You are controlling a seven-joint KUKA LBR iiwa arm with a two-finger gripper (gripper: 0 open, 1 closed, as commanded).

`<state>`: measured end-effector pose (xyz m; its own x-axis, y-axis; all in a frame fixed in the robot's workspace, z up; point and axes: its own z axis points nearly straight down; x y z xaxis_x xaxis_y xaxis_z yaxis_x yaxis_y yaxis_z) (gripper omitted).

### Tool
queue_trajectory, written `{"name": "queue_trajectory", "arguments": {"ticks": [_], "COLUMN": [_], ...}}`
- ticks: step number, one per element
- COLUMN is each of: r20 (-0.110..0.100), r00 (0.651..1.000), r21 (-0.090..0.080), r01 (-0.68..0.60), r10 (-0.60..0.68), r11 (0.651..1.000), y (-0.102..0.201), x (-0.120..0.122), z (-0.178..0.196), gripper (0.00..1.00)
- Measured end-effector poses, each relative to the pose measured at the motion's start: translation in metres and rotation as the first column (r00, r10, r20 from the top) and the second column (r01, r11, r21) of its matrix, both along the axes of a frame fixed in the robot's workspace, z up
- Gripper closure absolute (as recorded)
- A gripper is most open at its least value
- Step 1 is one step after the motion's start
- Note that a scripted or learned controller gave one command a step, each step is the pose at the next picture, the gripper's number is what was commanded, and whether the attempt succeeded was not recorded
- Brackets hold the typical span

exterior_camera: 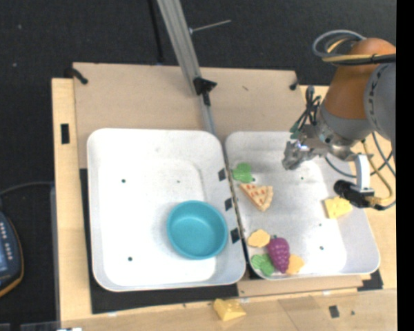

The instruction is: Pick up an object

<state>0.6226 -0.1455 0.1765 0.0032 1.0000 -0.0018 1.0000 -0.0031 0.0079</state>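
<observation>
My gripper (292,158) hangs over the upper part of the right bin (345,254), with nothing visible between its fingers. Left of it lie a green toy piece (243,172) and an orange pizza slice (258,196). A yellow cheese wedge (337,207) rests near the bin's right wall. At the bin's front left sit a yellow piece (259,238), purple grapes (279,252), a green piece (261,263) and a small orange piece (294,263).
The left bin (124,157) holds a teal bowl (196,229). A yellow wedge (228,309) lies on the bench in front of the bins. A grey metal pole (183,40) slants in from the top toward the gap between the bins.
</observation>
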Motion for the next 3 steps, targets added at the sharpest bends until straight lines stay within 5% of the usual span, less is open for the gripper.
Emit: {"name": "queue_trajectory", "arguments": {"ticks": [2,3], "r20": [-0.006,-0.007], "r00": [1.000,1.000], "r21": [0.001,0.001], "r01": [-0.008,-0.008], "r10": [0.008,0.008], "r11": [1.000,1.000], "y": [0.000,0.049], "x": [0.000,-0.005], "z": [0.100,0.085], "gripper": [1.00,1.00]}}
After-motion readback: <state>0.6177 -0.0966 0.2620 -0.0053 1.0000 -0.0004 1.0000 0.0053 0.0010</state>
